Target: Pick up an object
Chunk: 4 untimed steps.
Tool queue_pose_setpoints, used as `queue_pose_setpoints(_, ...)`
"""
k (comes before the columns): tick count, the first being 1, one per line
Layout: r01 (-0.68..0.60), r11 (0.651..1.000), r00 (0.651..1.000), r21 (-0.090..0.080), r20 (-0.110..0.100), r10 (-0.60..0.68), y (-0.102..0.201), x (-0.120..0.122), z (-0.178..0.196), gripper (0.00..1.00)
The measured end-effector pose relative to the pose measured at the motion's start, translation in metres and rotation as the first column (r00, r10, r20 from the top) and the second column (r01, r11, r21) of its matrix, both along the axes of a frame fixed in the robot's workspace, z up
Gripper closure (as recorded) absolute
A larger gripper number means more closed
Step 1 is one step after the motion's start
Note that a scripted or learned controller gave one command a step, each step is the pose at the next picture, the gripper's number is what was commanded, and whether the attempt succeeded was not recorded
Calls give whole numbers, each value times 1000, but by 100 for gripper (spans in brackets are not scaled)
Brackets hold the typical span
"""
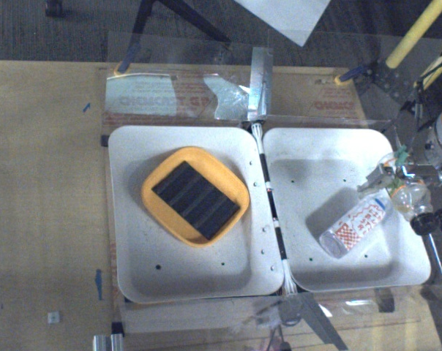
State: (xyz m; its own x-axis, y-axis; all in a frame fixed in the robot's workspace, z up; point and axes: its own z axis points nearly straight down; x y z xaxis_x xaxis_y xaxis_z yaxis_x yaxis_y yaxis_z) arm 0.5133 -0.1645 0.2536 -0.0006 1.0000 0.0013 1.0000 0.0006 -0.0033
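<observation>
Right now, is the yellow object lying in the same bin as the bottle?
No. The yellow object lies in the left bin, while the bottle lies in the right bin.

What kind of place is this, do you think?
Probably a robotics lab or test bench: two white bins on a wooden bench, an office chair base on carpet, and a gripper over a bottle.

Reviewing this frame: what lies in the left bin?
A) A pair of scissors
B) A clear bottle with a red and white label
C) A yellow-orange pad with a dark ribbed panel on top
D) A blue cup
C: the yellow-orange pad with its dark ribbed panel lies in the left bin, while the labelled bottle lies in the right bin.
</observation>
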Motion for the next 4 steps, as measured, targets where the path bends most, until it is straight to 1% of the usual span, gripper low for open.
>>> queue_pose_setpoints(1,0,1000,1000,-1,1,0,0,1,9,100)
queue_pose_setpoints(2,-26,1000,1000,-4,5,26,-52,-6,117,100)
queue_pose_setpoints(3,-26,1000,1000,-3,4,26,-52,-6,117,0)
queue_pose_setpoints(4,-137,991,991,-1,2,137,-42,-12,83,0)
